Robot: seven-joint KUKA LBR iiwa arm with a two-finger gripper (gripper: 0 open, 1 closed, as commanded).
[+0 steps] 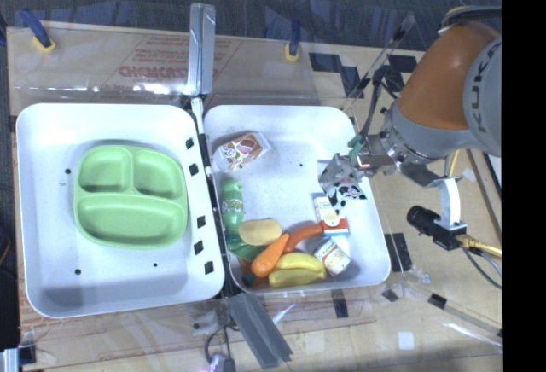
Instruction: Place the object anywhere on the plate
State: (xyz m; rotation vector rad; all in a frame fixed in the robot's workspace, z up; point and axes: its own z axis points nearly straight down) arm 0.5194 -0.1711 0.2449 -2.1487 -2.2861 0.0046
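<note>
At right bin's far edge, claw (343,177) grips black-and-white cow toy (347,188); green plate (130,194) well apart.

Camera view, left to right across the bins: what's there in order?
Green plate → snack packet → carrot → black-and-white carton at the gripper → orange-banded arm.

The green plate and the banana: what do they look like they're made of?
Green plate: probably moulded plastic, matte with a soft sheen, uniform colour and rounded compartment ridges. Banana: likely a plastic toy, judging by its smooth, evenly yellow, slightly glossy skin; real fruit cannot be ruled out.
</note>
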